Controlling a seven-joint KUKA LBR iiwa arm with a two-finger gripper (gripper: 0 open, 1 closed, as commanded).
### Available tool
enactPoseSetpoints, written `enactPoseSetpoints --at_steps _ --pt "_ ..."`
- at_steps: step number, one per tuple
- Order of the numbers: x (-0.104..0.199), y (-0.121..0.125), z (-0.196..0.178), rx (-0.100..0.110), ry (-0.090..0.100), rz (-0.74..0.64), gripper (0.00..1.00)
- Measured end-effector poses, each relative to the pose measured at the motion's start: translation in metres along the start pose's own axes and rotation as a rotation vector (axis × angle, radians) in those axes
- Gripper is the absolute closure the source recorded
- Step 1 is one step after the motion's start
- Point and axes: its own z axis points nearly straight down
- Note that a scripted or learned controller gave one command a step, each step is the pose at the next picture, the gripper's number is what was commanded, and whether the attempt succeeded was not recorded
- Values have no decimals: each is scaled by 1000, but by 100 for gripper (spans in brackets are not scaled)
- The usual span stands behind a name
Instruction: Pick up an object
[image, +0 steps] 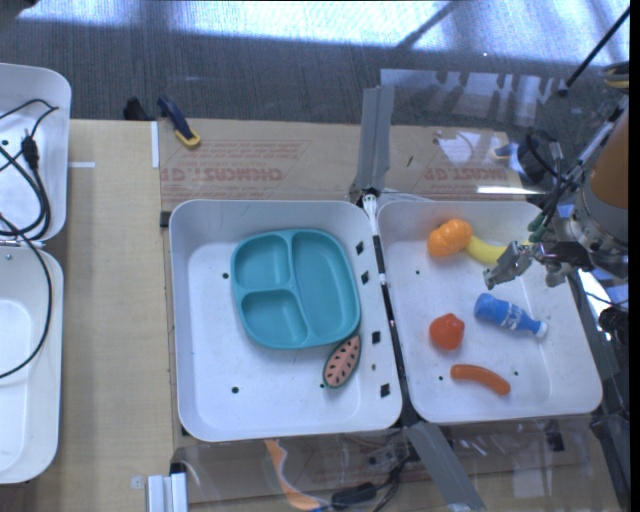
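Bench (110, 300) carries two white bins side by side. Left bin (200, 390) holds a teal divided plate (295, 288) with a watermelon slice toy (342, 361) just off its lower right corner. Right bin (565, 395) holds the loose pick objects: an orange pepper-like toy (449, 238) touching a yellow banana (484, 249) at the top, a blue bottle (508, 314) lying on its side mid-right, a red tomato-like toy (447, 331) left of it, an orange-red sausage (480, 377) nearest the front wall. Arm comes in from the right; gripper (530, 260) hangs over the right bin's upper right, just above the blue bottle and right of the banana. Fingers (508, 267) look spread apart, nothing between them. Cardboard behind the bins shows mirrored print, not readable. Bottle label too small to read.
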Motion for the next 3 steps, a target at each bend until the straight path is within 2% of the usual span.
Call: enactPoseSetpoints --at_steps 1,2,3 --pt "28 5 171 -1 1 3 0" --pt "26 5 163 2 1 9 100" --pt "73 40 72 0 -1 -1 100"
